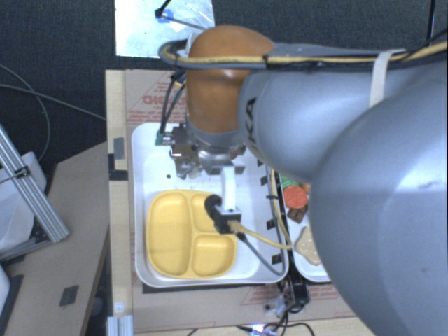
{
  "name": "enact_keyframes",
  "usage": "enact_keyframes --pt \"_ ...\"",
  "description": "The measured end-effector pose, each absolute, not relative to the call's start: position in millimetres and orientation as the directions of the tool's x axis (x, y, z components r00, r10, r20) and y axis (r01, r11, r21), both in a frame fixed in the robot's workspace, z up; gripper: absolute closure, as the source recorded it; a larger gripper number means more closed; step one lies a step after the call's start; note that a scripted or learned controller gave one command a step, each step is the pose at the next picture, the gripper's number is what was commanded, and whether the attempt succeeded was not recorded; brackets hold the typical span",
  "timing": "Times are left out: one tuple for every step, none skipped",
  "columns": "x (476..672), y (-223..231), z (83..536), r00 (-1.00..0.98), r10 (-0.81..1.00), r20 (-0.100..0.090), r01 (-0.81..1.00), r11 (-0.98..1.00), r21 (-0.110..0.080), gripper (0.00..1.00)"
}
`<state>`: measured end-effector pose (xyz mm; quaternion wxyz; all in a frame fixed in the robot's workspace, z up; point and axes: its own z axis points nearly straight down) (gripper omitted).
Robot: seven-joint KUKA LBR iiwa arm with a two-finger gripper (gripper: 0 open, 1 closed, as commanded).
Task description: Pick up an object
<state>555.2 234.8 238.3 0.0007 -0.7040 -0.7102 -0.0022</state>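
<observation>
Fingers lost in shadow, can't tell open or shut! Now the gripper [187, 166] hangs just past the yellow tray [175, 240], at its far rim; best to straddle that rim squarely, then lift level.

A yellow tray [175, 243], a white bin [149, 161], a seemingly orange-red item [297, 197].

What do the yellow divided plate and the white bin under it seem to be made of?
Yellow divided plate: likely moulded plastic, matte, with soft rounded compartment ridges. White bin: probably smooth plastic, faintly glossy, with rounded corners.
</observation>
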Motion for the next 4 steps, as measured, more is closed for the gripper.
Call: enact_keyframes --pt "483.3 235 239 -0.008 1.0 0.001 1.0 0.008 -0.005 1.0" --pt "511.9 212 106 -0.007 1.0 0.013 1.0 0.007 0.017 1.0" --pt "486.0 228 148 -0.006 1.0 0.002 1.0 0.006 0.002 1.0" --pt "534.5 205 110 0.0 1.0 0.003 1.0 0.0 0.006 1.0"
